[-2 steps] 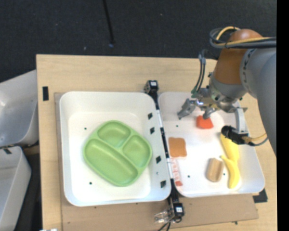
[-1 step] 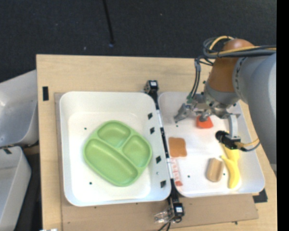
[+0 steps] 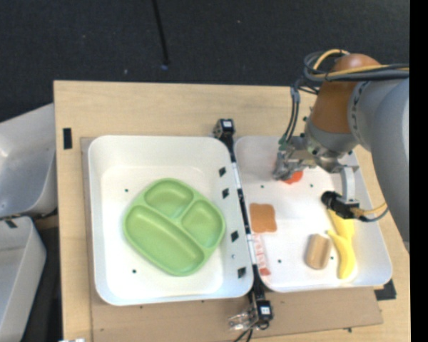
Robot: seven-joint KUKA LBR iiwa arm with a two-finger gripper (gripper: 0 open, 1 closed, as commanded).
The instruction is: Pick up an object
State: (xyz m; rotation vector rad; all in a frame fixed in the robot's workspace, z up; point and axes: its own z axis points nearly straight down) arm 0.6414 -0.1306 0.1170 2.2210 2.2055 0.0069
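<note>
Tray [image 3: 172,226] in left bin [image 3: 100,191]; banana [image 3: 344,246] (right bin [image 3: 371,262]) right of cylinder [image 3: 317,251]

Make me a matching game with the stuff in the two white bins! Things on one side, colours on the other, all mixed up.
Things:
1. tray
2. banana
3. toast
4. cylinder

Colours:
A. yellow
B. tan
C. green
D. orange-brown

Pairs: 1-C, 2-A, 3-D, 4-B
</note>
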